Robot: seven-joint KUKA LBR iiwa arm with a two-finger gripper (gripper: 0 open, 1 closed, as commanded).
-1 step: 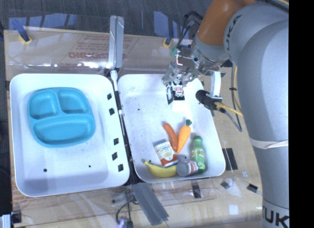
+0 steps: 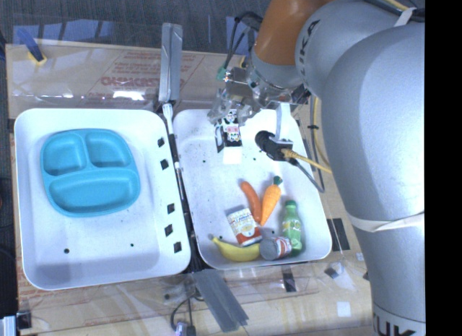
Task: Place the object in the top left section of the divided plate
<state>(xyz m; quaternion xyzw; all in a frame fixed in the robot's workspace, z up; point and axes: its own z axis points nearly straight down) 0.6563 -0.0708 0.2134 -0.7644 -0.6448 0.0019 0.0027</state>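
**Hand over the right bin's far-left part, grip unreadable**

- Hand (image 2: pixel 231 114): over the far-left part of the right bin (image 2: pixel 202 183). Can't tell whether it is open or closed.
- Black-and-white piece (image 2: pixel 231 134): right under the hand. Can't tell if it is gripped, and its markings are too small to read.
- Small white piece (image 2: pixel 232 157): on the bin floor, just nearer.
- Bin's near half: two carrots (image 2: pixel 250 199) touching in a V, a red-label can (image 2: pixel 243 226), a green bottle (image 2: pixel 291 227), a banana (image 2: pixel 234 250) and a grey item (image 2: pixel 268 248). The labels are illegible.
- Divided plate (image 2: pixel 90 190): blue, left of the right bin, sitting in the left bin (image 2: pixel 94 255).
- Clear sheet (image 2: pixel 137 74): on the counter beyond both bins, red print not legible.
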